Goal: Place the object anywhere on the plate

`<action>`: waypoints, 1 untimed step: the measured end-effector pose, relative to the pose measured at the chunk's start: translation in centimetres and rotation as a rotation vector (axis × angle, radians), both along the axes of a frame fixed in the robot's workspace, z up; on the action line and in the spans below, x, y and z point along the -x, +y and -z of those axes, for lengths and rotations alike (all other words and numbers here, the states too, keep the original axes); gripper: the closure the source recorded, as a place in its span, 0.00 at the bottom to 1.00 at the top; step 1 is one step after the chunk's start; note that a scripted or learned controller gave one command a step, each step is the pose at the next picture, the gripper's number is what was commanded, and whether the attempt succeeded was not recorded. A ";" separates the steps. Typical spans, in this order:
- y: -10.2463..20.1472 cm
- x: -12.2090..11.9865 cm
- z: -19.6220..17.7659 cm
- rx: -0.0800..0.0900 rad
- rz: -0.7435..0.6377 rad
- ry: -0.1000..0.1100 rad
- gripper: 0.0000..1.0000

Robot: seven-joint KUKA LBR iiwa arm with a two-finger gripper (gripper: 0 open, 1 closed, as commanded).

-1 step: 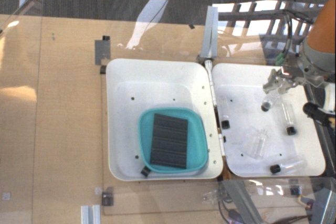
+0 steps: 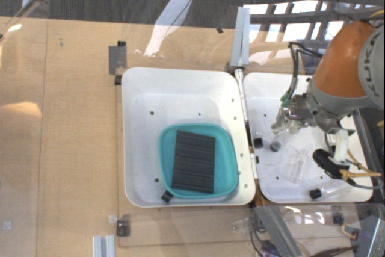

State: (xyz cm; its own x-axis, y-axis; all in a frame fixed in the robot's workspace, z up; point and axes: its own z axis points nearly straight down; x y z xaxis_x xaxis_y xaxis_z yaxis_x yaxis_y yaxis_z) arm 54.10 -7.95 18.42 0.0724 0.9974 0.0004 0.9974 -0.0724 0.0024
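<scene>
A teal plate (image 2: 227,168) sits in the front part of the left bin (image 2: 138,129). A dark ribbed rectangular block (image 2: 194,161) lies flat on the plate, a little left of its middle. My gripper (image 2: 280,128) hangs over the left part of the right bin (image 2: 264,183), well to the right of the plate, with the divider between the bins in between. A small grey piece (image 2: 275,145) lies just below the gripper; whether the gripper touches it I cannot tell.
A small black piece (image 2: 166,195) rests by the plate's front left edge. In the right bin lie a small black piece (image 2: 257,142) near the divider, a clear plastic item (image 2: 295,168), and another black piece (image 2: 314,194) at the front.
</scene>
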 end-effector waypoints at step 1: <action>8.3 4.1 0.0 -0.002 0.175 0.000 1.00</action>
